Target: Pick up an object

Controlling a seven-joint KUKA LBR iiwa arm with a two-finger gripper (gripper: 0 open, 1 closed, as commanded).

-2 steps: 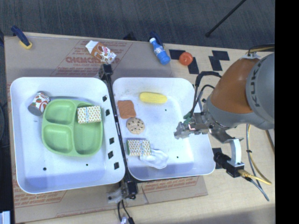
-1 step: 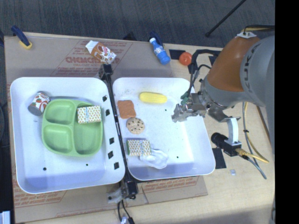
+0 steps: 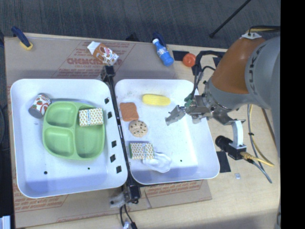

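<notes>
Your arm (image 3: 248,75) reaches in from the right; its gripper (image 3: 174,115) hovers over the right bin (image 3: 202,161), fingers apart, gripping nothing. Just upper left of it lies a smooth yellow banana (image 3: 156,99).

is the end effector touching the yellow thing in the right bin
Apart. The camera view shows bare white bin floor between the end effector and the yellow object.
</notes>
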